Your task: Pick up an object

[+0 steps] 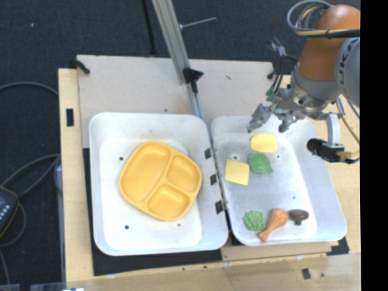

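Note:
My gripper (270,121) hangs over the far edge of the right bin (315,193), its two fingers spread apart with nothing between them. Just below it lies a pale yellow oval piece (264,142). A green leafy piece (261,163) sits next to that, and a yellow square slice (237,172) lies to its left. Near the bin's front edge are a green broccoli piece (254,220), a tan drumstick (273,222) and a small brown mushroom (298,215).
The left bin (109,132) holds a yellow divided plate (160,179). A slanted metal pole (173,35) with a black clamp rises from behind the bins. The grey arm with its orange band (327,47) enters from the upper right.

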You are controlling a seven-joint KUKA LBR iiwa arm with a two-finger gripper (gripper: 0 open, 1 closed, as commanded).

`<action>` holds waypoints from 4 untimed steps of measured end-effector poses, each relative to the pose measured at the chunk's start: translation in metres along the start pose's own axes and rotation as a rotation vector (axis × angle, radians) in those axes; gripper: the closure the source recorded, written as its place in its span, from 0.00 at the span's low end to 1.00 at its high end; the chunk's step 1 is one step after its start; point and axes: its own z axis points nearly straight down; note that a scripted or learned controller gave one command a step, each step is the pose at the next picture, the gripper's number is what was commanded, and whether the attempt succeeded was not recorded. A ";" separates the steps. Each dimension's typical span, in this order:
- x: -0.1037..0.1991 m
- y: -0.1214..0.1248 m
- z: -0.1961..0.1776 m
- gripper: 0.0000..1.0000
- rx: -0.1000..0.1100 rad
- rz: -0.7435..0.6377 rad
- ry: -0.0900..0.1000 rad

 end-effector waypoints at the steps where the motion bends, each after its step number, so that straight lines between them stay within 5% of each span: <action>1: 0.000 0.000 0.000 0.00 0.000 0.000 0.000; 4: -0.005 -0.009 0.133 0.00 0.003 0.004 -0.002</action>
